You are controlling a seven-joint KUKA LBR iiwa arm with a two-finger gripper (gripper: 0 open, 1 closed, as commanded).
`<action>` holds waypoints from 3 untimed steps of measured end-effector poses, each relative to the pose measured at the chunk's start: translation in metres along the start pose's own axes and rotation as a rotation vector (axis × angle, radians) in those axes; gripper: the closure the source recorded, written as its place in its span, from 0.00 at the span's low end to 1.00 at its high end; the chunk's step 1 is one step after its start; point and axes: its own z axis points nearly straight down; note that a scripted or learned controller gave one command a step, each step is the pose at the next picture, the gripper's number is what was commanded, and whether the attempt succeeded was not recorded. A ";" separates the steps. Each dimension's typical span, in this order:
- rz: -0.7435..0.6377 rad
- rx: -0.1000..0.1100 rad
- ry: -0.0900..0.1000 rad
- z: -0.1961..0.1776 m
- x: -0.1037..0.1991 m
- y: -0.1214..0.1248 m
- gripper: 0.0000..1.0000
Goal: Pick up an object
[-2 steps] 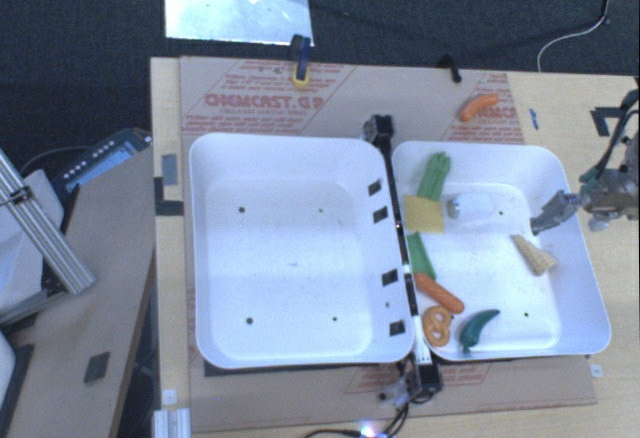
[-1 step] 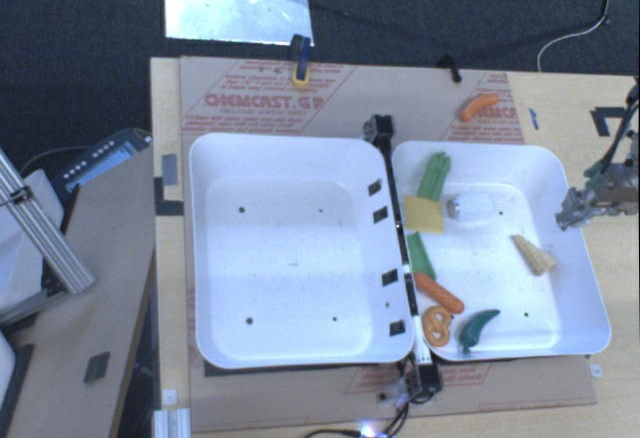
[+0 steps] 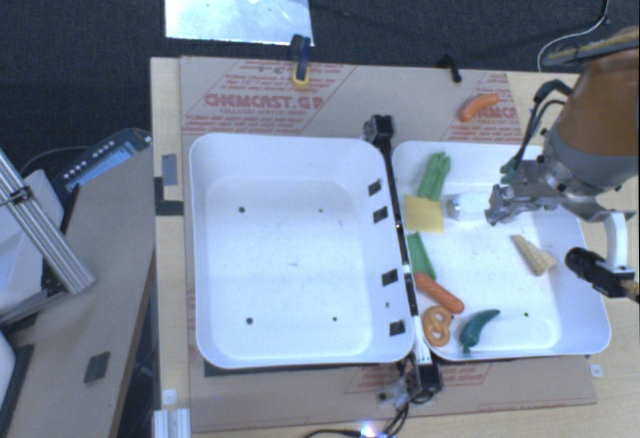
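In the camera view, our hand (image 3: 497, 206) hangs low over the right bin (image 3: 590, 326), near its upper middle, and we cannot tell how it is set, since the tip is small and dark against the white floor. Nothing appears caught in it, so we judge the pick not yet made. The candidates lie around it: a clear pale object (image 3: 458, 207) just to its left, a yellow block (image 3: 423, 214) and a green vegetable (image 3: 434, 175) further left, a tan wedge (image 3: 533, 254) just below to its right, and an orange carrot (image 3: 440, 293), a pretzel (image 3: 436, 325) and a teal pepper (image 3: 477, 326) well below. An orange piece (image 3: 479, 107) rests on the desk (image 3: 260, 96) above the bin, out of reach. We read the hand's low position as an approach toward the nearest pieces.
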 end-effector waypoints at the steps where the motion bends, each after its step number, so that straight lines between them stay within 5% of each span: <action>1: 0.004 -0.004 -0.003 0.026 0.019 0.044 1.00; 2: 0.002 -0.002 -0.001 -0.003 0.075 0.013 1.00; 3: 0.004 0.004 -0.001 0.042 0.114 -0.037 1.00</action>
